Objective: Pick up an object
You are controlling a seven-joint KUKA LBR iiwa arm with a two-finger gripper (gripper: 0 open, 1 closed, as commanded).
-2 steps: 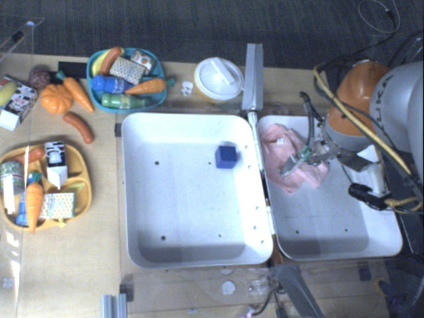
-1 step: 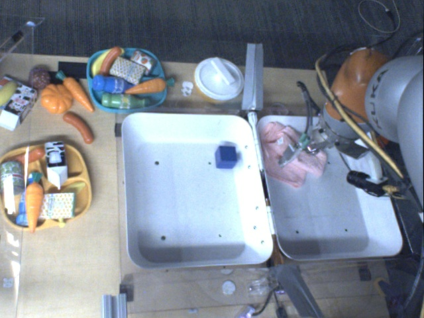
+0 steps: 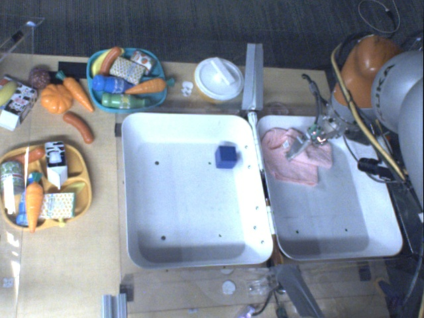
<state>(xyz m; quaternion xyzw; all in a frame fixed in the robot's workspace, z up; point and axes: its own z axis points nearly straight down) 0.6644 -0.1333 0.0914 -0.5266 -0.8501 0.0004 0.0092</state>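
The gripper (image 3: 306, 141) sits on the pink cloth (image 3: 295, 159), at its upper right edge; whether its fingers are parted I cannot tell.

Illumination even and moderately bright, from overhead. Both white bins (image 3: 192, 197) read clean, with soft grey shadow along their near walls and corners. The blue block (image 3: 226, 156) casts only a faint shadow. Overall sharpness is modest; fine detail is soft, notably at the bench's (image 3: 66, 264) left edge. Dark floor beyond underexposed.
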